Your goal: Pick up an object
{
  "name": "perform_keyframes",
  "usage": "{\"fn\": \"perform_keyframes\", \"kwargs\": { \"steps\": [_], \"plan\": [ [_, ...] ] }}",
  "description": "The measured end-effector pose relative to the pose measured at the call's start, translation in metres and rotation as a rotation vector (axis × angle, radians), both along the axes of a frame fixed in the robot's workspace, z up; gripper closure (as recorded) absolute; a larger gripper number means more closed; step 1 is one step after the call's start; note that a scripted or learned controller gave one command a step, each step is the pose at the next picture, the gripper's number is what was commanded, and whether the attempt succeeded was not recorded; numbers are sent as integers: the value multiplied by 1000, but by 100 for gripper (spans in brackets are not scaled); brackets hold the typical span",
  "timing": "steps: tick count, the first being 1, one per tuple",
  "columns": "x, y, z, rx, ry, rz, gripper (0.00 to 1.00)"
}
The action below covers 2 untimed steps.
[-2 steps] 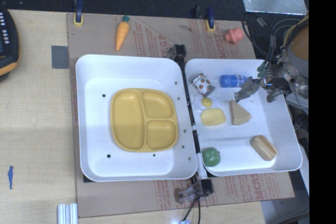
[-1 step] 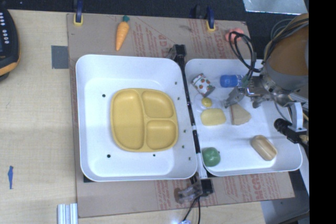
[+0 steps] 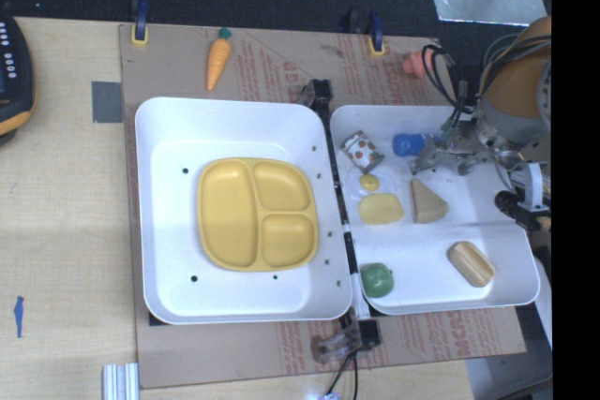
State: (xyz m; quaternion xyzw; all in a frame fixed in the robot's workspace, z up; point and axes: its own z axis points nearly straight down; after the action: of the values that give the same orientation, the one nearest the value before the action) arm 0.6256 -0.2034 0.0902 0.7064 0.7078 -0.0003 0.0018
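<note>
the gripper (image 3: 439, 158) hangs with fingers apart near the right bin's (image 3: 506, 295) far edge, clamped on nothing, between the blue object (image 3: 408, 144) and tan wedge (image 3: 428, 201). closing here could miss both or nudge them aside.

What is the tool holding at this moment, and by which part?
Nothing visibly. The tool hangs over the right bin, between the blue piece and the tan wedge, with no object between its fingers.
</note>
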Motion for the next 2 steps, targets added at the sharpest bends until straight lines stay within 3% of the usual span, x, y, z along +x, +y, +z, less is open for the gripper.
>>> {"fn": "perform_keyframes", "kwargs": {
  "steps": [1,2],
  "plan": [
    [-54,87,3,5,5,8,0],
    [8,81,3,-2,7,5,0]
  ]
}}
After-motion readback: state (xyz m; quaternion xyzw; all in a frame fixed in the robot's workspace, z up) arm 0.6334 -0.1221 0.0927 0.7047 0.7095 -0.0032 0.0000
